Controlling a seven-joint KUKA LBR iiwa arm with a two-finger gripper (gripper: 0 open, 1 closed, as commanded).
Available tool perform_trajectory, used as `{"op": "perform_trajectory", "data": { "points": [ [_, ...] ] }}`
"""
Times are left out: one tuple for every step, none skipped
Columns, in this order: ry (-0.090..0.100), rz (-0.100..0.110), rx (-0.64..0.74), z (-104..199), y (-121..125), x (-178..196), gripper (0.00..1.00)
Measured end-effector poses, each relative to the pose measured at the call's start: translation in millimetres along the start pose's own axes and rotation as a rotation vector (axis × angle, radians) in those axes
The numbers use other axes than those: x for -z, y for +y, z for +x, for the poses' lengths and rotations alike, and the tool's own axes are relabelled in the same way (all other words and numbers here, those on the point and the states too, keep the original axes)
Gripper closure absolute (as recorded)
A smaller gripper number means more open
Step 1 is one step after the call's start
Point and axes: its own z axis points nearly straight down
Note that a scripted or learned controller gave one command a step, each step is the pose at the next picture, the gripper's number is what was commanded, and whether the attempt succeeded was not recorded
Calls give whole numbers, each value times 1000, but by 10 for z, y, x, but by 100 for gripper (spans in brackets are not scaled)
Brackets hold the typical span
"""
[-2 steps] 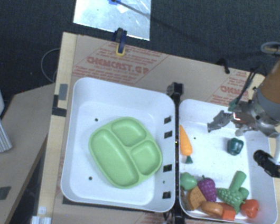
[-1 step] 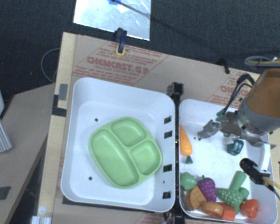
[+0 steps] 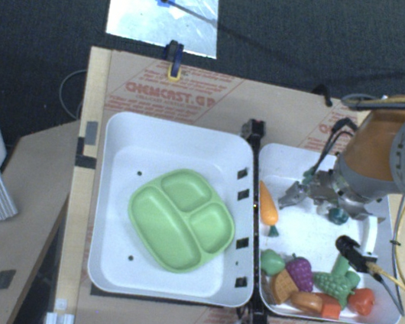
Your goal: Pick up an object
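Claw (image 3: 302,192), grip unreadable, hovers near glossy tapered plastic carrot (image 3: 267,205) in right bin (image 3: 395,304).

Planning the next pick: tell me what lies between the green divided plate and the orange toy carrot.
In the camera view, the two white bins' adjoining walls with black clips separate the green divided plate in the left bin from the orange toy carrot in the right bin.

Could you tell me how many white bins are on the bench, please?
2. The left bin holds a green divided plate; the right bin, beside it, holds the toy foods along its near edge.
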Motion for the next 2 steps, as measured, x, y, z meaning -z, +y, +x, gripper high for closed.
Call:
{"op": "perform_trajectory", "data": {
  "points": [
    [-5,-8,-1,-17,15,-288,0],
    [-2,-8,0,-8,20,-176,100]
  ]
}}
